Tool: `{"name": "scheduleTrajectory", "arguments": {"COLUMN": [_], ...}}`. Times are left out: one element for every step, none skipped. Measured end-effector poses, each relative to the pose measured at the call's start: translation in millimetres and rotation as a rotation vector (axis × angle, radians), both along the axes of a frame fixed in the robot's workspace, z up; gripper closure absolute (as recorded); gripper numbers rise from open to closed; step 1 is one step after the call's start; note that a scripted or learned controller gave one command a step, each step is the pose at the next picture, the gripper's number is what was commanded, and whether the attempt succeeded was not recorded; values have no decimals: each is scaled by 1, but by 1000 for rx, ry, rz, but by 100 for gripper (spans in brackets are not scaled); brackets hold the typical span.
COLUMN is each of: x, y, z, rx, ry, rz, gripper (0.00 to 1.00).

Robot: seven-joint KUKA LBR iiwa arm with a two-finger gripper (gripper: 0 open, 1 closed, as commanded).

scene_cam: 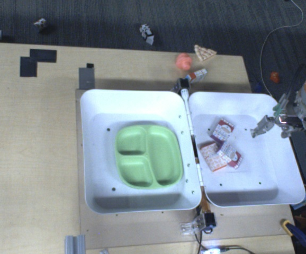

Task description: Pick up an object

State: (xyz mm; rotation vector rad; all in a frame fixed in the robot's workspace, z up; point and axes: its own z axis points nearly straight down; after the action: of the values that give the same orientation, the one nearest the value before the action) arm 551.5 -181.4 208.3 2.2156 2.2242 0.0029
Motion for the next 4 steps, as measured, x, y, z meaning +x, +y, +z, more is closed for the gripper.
{"name": "scheduleTrajectory", "arguments": {"x": [-11,-11,-11,-58], "y": [21,23,23,43], "z": [-106,-96,-96,-118], "rx": [-6,-5,-5,-5], "ry": [-16,-18,-17,-19], "rz": [-4,-2,-2,-3], "gripper": [0,100,0,0]}}
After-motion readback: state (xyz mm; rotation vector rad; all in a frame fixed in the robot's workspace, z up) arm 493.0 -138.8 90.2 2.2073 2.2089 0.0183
